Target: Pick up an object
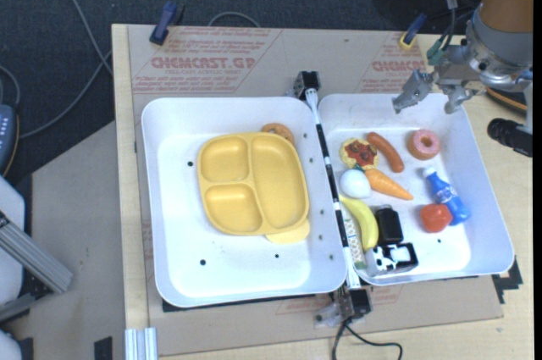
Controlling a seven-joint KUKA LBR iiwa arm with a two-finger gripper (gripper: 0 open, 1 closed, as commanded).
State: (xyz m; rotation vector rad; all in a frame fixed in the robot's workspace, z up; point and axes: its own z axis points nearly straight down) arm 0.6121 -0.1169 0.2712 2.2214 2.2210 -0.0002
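Camera view, looking down at a slant: the pincer (pixel 433 93) is being held above the far rim of the right bin (pixel 487 206), fingers spread apart, nothing being gripped between them.

Candidate objects are all lying in the right bin: a pink donut (pixel 423 144) near the far right corner, a sausage (pixel 386 152) beside a small pizza piece (pixel 359 152), a white egg (pixel 355 183) touching a carrot (pixel 389 184), a banana (pixel 362 222) along the bin's left wall, a blue bottle (pixel 444 194) just beside a red tomato (pixel 435 218), and black items (pixel 390 241) toward the near edge.

The left bin (pixel 165 206) is carrying a yellow divided tray (pixel 252 183).

Risks being noted:
- Objects are crowded; a descent on the egg or carrot is likely to be nudging its neighbour, so the grasp may be closing on two things or none.
- Round items are judged prone to squirting out sideways.
- Items by the walls may be blocking one finger.
- No target is being indicated yet; the donut appears nearest.
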